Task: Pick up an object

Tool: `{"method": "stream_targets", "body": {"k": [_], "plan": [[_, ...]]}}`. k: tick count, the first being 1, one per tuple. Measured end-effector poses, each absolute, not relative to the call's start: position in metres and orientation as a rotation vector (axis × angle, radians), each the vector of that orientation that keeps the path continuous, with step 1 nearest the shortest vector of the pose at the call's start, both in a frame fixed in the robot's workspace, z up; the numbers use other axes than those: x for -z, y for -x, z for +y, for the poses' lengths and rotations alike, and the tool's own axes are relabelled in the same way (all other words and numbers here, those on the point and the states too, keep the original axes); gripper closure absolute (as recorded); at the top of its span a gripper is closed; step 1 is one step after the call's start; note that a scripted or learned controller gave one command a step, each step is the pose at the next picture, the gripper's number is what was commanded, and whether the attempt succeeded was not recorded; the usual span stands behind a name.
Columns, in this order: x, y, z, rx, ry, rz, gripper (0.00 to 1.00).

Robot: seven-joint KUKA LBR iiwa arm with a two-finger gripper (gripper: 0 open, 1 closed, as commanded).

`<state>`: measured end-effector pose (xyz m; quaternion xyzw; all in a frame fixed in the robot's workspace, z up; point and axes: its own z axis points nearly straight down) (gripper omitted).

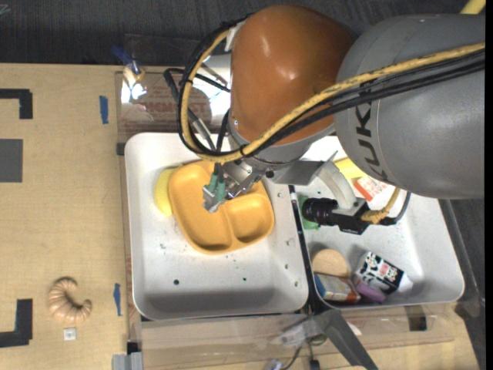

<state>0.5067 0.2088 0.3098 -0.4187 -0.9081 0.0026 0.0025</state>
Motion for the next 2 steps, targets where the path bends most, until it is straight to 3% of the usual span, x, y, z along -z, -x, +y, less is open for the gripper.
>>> {"method": "stream_targets", "body": {"k": [1, 2], "plan": [[-0.339, -0.583, 0.219, 0.004, 1.658, -2.671, 1.0], [-0.133, -0.477, 0.211, -0.011, 1.432, -2.789, 1.0]]}}
